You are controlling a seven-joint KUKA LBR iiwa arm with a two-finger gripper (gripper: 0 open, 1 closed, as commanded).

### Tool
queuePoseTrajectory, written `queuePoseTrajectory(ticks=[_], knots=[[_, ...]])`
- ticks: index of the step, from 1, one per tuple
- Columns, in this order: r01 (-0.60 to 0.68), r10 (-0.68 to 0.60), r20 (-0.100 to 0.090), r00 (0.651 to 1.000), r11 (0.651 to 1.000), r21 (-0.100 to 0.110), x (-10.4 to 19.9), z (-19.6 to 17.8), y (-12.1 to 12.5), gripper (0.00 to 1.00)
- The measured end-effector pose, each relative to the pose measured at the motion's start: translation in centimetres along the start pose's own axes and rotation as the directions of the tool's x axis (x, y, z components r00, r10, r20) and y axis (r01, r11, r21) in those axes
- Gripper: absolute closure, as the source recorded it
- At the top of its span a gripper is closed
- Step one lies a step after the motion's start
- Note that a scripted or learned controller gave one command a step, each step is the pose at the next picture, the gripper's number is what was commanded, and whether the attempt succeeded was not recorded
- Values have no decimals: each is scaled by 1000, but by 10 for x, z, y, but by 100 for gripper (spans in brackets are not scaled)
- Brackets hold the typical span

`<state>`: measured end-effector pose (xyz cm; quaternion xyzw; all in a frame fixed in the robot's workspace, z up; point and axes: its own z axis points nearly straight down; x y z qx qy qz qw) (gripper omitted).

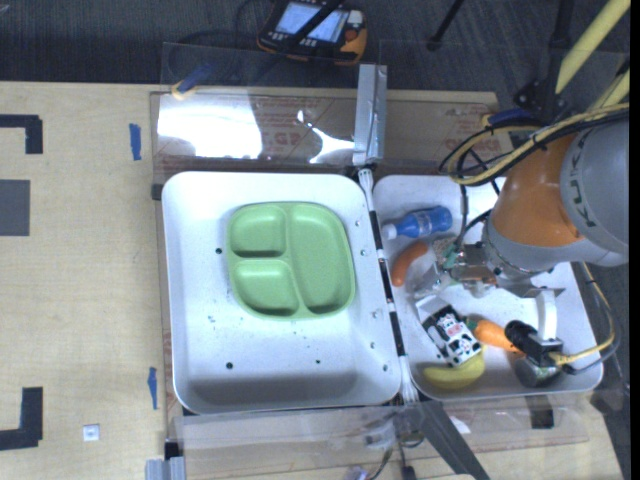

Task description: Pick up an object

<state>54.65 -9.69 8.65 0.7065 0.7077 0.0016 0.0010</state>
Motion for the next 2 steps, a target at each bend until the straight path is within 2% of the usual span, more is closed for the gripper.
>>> queuePoseTrajectory(ticks=[1,2], knots=[[0,0,0,1000,1000,0,0,0,0,0],[97,-97,1,995,995,5,17,-96,-13,0]])
